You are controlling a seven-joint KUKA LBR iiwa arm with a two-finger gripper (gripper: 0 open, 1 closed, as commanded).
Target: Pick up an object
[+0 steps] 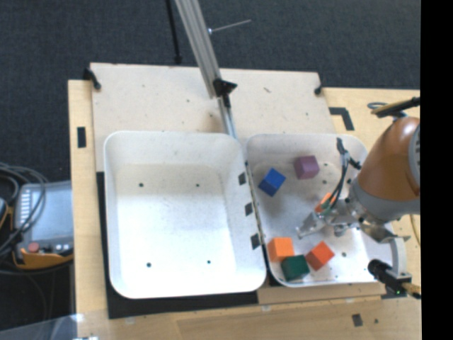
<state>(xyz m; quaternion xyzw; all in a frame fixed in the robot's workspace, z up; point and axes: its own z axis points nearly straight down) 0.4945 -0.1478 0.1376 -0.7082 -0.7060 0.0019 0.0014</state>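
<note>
On the worktop (177, 101) two white bins sit side by side, touching along their inner rims. Left bin (117, 190): nothing but dark specks on its floor. Right bin (283, 147): five blocks and the arm's working end.

Block positions in the right bin: a purple block (306, 166) toward the far side; a blue block (272, 182) just left of it and a little nearer; an orange block (282, 247) near the dividing rim at the near end; a green block (295, 267) touching or almost touching the orange one on its near side; a red-orange block (320, 255) just right of the green one. All five rest on the bin floor.

The arm (389, 168) enters from the right, its orange band above the bin's right wall. The tool (320, 222) is low over the bin floor, between the purple block and the red-orange block, apart from both. Cables run along the wrist. Whether the tool is apart or together cannot be told; no block is visible in it.

A slanted metal rail (198, 37) rises from behind the bins.
</note>
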